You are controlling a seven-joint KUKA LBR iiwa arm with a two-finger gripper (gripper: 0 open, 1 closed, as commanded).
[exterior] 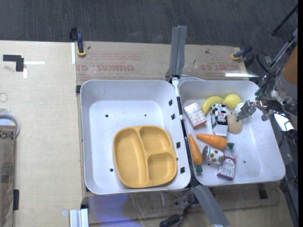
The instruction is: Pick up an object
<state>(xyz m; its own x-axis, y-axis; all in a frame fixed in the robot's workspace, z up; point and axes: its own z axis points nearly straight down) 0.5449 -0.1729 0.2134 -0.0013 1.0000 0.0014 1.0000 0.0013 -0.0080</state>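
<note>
Gripper (245,109) above right bin (265,174) — beside cookie (234,124)

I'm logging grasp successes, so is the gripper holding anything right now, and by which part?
Nothing is visibly held: the gripper is above the round tan item in the right bin.

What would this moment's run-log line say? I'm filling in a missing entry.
phase: reaching | gripper: over right bin, beside beige round item | grasp: none seen | left bin: yellow tray

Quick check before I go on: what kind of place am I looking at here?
Probably a robot lab's grasping test bench: two white bins clamped to a board, toy food like a carrot, and the gripper reaching in.
</note>
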